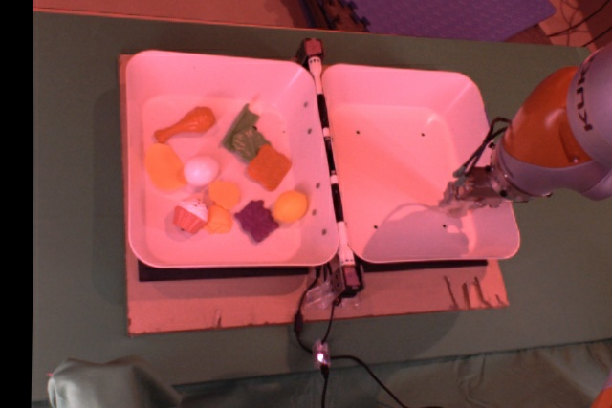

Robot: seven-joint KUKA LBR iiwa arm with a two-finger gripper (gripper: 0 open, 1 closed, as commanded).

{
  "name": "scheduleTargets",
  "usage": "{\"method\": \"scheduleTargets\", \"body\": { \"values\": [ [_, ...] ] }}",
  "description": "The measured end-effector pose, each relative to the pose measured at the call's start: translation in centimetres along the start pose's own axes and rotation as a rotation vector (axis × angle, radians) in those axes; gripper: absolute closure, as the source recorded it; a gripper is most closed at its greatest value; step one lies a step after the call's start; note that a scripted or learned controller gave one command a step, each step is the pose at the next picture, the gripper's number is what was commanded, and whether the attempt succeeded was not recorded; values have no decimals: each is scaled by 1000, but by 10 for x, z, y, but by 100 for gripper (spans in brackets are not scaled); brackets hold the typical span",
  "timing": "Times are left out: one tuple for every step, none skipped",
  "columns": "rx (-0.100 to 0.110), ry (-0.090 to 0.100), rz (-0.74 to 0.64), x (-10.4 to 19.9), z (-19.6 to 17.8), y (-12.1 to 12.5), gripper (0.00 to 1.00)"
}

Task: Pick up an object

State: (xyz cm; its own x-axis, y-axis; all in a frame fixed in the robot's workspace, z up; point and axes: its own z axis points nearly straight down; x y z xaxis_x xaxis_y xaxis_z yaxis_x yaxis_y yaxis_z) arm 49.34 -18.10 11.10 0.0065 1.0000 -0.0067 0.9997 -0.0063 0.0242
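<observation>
Orange, yellow and purple toys lie clustered in the left bin (139, 81), and any of them could serve as the object to pick: a drumstick (186, 123) at the top, a green piece (244, 135) and an orange waffle (269, 167) toward the middle, a white egg (201, 171) beside an orange blob (164, 166), a cupcake (190, 217), a purple piece (256, 220) and a lemon (290, 206) along the near side. They sit close, several touching or nearly so, which will probably make a clean grasp of one alone awkward (the egg and the lemon look the most isolated). The gripper (466, 194) hangs over the right bin (402, 81), near its right wall and well apart from every toy; whether the jaws are spread or pressed together cannot be told at this size, and nothing shows between them. My guess is that the arm (559, 134) is parked there between tries, or is probing a bin with nothing visible to grasp. To reach the toys it must cross the bins' shared rims and the black-and-white strip (327, 148) between them. Both bins rest on cardboard (191, 311) on the green desk (76, 205), with a cable (316, 339) trailing off the near edge.
</observation>
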Motion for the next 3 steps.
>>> {"method": "scheduleTargets", "body": {
  "values": [
    [15, 2, -4, -1, -44, 6, 100],
    [13, 1, -3, -8, -109, 10, 100],
    [13, 1, -4, -6, -154, 12, 100]
  ]
}}
